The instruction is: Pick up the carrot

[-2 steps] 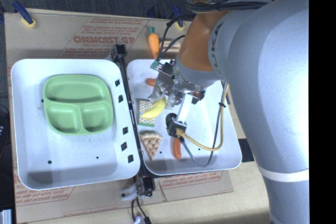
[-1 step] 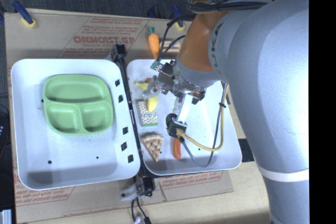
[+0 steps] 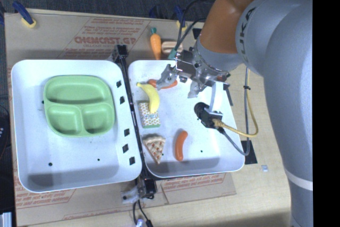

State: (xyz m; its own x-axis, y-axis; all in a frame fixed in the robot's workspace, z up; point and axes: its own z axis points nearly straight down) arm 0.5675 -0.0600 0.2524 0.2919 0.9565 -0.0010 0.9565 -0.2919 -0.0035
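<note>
Clutter fills the right-hand shallow white plastic bin (image 3: 226,162) beneath the grey arm. The pincer (image 3: 183,85) hangs over that bin's upper part, its two metal fingers (image 3: 169,78) spread apart with nothing between them. Just to its left and a little below lies a yellow curved toy banana (image 3: 150,96), with a small red item (image 3: 159,83) peeking out right under the left fingertip. Below the banana sits a small green-and-white printed packet (image 3: 149,114), then a brown triangular toy pizza slice (image 3: 155,147), and beside that an orange-red toy sausage (image 3: 180,144), all below the pincer. Well to its left, the other white bin (image 3: 26,167) bears a light green sectioned plastic tray (image 3: 79,104).

The small orange toy carrot with a green top (image 3: 154,44) lies above and left of the pincer, outside both bins, on the cardboard sheet (image 3: 79,34) covering the counter, just past the right bin's upper rim. It stands roughly lengthwise, green end farthest from the bin.
</note>
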